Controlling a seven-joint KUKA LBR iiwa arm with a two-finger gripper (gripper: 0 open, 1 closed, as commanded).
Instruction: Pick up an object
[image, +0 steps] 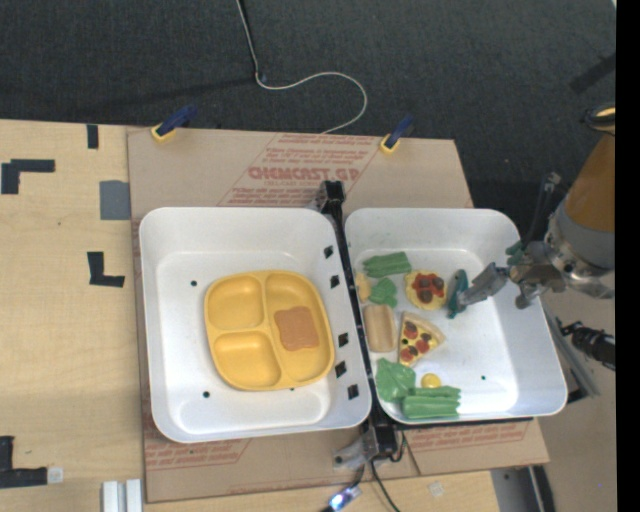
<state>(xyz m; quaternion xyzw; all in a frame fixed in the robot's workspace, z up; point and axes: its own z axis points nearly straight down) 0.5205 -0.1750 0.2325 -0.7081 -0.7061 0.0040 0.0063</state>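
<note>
Two white bins sit side by side on the counter (60, 300). The left bin (165, 330) holds a yellow divided plate (240, 325) with a brown patty (297, 328) in one compartment. The right bin (520, 370) holds toy food along its left side: green pieces, bread (379, 327), pizza slices (417, 339). The end effector (462, 297) hangs over the right bin, just right of the food; whether it grips anything cannot be told.
</note>
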